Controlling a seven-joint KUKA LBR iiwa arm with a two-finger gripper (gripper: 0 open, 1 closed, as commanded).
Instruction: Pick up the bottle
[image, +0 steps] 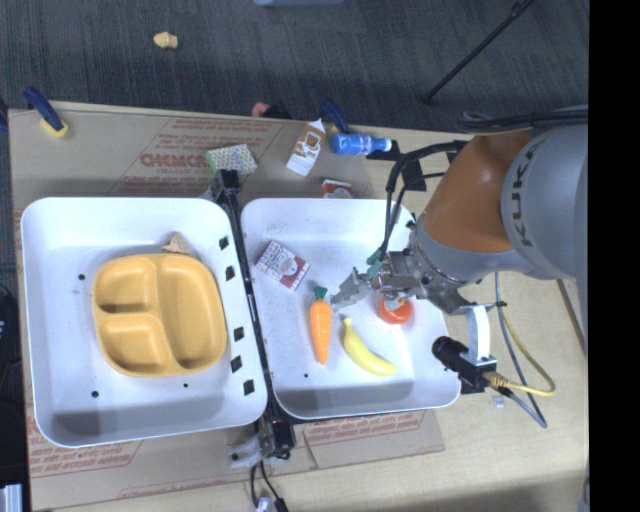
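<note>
The bottle (356, 145) is small and blue with a pale cap. It lies on its side on the cardboard behind the right bin (300, 215), outside both bins. My gripper (376, 287) hangs low over the middle right of the right bin, well in front of the bottle. It is just above a red-orange round thing (397, 311) and to the right of a carrot (320, 331). The grey arm with its orange band (478, 200) hides the bin's right wall.
In the right bin lie a banana (367, 350) and a red-and-white packet (281, 265). The left bin (50, 230) holds a yellow divided plate (158, 312). Near the bottle are a small carton (307, 148), a little box (337, 187) and a patterned pad (232, 157).
</note>
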